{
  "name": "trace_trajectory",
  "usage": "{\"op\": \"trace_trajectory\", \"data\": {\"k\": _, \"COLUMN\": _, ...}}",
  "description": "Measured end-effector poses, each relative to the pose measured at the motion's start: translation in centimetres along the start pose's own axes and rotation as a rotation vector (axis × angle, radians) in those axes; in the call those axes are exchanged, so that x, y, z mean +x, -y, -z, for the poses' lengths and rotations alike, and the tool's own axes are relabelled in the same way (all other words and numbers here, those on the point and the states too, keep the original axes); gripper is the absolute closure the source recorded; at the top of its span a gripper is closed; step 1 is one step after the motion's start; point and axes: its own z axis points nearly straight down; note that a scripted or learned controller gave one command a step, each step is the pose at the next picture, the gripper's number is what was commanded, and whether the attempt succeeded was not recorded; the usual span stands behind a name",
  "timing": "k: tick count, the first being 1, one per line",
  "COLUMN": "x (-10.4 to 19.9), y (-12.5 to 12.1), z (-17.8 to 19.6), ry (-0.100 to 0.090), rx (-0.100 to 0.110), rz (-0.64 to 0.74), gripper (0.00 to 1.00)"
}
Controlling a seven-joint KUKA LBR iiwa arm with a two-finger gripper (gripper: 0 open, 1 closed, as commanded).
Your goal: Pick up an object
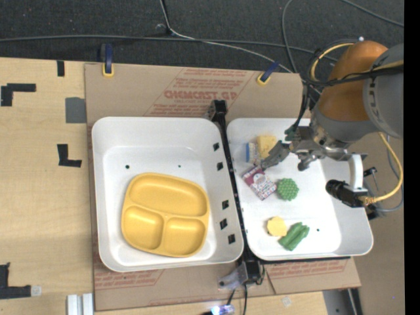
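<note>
A single fixed camera looks down at a slant from above the bench, far enough back to take in both shallow white plastic bins [105, 136] side by side. The grey arm with the orange band [354, 84] enters from the frame's right.

We've got two white bins: the left bin [105, 176] holds a mustard-yellow divided tray [164, 214]. In the right bin [348, 238] we see a pale yellow chunk [266, 143] at the far side, a small blue piece [249, 151] just left of it, a pink-and-white patterned packet [261, 184], a bumpy green ball [287, 189], a yellow round thing [276, 226] and a green pickle-looking thing [293, 235] nearest us. The arm [357, 90] is grey with an orange band. The desk [33, 176] is light wood with black marks, brown cardboard [190, 94] with red print under the bins.
</note>
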Motion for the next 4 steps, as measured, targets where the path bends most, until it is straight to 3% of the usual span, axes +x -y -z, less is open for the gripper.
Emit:
{"op": "trace_trajectory", "data": {"k": 1, "x": 0.0, "y": -0.3, "z": 0.7, "ry": 0.001, "rx": -0.013, "rz": 0.003, "gripper": 0.0}}
{"op": "trace_trajectory", "data": {"k": 3, "x": 0.9, "y": 0.4, "z": -9.8, "ry": 0.002, "rx": -0.008, "rz": 0.003, "gripper": 0.0}}
{"op": "trace_trajectory", "data": {"k": 4, "x": 1.0, "y": 0.3, "z": -8.5, "ry": 0.001, "rx": -0.011, "rz": 0.005, "gripper": 1.0}}
